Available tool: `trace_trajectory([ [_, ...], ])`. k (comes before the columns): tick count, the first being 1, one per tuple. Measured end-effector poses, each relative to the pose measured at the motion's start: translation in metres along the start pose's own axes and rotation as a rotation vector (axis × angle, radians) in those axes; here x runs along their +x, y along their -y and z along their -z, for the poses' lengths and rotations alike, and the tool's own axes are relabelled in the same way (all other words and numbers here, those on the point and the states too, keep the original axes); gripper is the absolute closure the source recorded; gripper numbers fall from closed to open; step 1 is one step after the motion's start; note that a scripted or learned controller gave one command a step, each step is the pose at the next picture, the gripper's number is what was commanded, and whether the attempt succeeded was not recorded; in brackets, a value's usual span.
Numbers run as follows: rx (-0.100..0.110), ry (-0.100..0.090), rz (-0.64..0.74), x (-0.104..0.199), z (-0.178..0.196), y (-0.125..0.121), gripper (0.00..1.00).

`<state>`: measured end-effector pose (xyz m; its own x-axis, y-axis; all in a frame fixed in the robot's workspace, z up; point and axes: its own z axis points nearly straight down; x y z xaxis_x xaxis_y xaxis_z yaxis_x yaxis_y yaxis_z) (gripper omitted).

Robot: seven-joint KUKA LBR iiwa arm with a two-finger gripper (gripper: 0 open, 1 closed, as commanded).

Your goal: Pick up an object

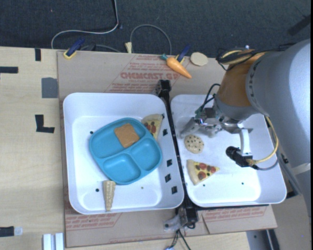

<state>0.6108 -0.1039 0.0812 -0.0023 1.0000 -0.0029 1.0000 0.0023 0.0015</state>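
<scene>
Gripper [194,125] low in right bin [271,189], just above cookie [194,144]; finger state unclear. Pizza slice [201,171] nearby.

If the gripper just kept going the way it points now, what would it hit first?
Probably the cookie: the gripper points down-left into the right bin, and the cookie lies just below its tip. Height above it is unclear.
</scene>
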Motion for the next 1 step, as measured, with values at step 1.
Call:
trace_trajectory([
  [1,-0.004,0.000,-0.002,-0.0011,0.0158,-0.0007,1.00],
])
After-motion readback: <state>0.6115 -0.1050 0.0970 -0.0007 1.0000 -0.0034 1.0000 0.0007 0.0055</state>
